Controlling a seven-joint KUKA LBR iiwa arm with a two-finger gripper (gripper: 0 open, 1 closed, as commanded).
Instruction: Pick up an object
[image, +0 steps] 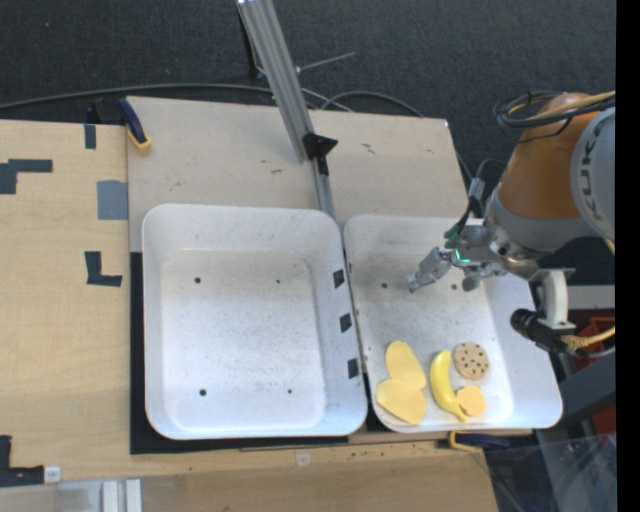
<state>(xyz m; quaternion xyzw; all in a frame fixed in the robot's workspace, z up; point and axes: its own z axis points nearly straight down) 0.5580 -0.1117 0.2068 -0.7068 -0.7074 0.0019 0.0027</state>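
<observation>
**Inspector:** State of the pick?

**Assessor:** By my judgement, not yet made. The grey two-finger gripper (432, 270) hangs over the far half of the right-hand shallow white plastic bin (420, 235), tilted toward the left. Nothing sits between its fingers. Whether they are spread or closed I cannot tell; the tips are too small and blurred against the bin floor.

**Inspector:** And the candidates for picking?

**Assessor:** All lie at the near end of that same bin, apart from the gripper. From left to right: a pale yellow flat lobed soft piece (403, 380), a yellow plastic banana (444, 384) just beside it, a small orange rounded piece (470, 402) touching the banana's near end, and a round tan speckled cookie-like disc (469, 360) just beyond that piece. They are crowded together, so a clean grasp on one looks awkward.

**Inspector:** The other container?

**Assessor:** The left-hand shallow white plastic bin (170, 300) shows only a speckled floor with a few dark dots.

**Inspector:** Remaining work?

**Assessor:** The whole of it, I judge: travel toward the near end, descend on one item, close, lift.
</observation>
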